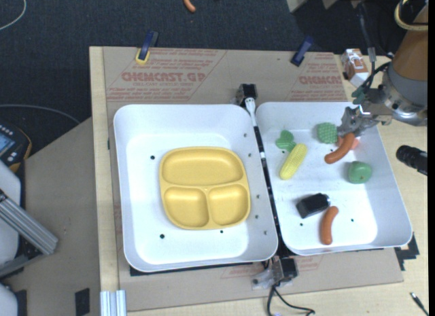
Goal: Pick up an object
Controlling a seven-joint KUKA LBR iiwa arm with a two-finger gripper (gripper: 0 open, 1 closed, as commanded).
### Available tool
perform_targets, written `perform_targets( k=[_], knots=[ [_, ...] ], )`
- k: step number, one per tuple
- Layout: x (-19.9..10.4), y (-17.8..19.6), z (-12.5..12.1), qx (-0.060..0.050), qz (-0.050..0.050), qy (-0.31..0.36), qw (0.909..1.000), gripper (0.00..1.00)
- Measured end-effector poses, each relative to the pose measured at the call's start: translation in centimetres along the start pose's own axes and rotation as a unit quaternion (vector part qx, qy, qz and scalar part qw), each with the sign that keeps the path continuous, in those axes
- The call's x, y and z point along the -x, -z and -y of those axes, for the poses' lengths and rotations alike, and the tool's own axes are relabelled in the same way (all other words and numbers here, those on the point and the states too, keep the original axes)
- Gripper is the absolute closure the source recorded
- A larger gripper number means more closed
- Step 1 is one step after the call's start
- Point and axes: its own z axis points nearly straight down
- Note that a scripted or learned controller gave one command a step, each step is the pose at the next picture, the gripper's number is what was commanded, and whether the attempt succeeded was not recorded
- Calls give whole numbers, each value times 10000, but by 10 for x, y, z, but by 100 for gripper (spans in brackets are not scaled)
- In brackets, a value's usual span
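The hand [351, 129] hung at the frame's right over the upper sausage [340, 149] — its grip's state I cannot tell.

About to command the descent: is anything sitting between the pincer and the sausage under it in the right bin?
Nothing visible does. The pincer hangs right at the upper end of the orange sausage. The green textured piece lies just beside it on the view's left, close enough to get nudged.
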Motion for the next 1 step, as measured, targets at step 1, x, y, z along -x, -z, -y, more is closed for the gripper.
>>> perform_targets(
  k=[1],
  knots=[
    [-58, 7, 13, -44, -24, 18, 10000, 100]
  ],
)
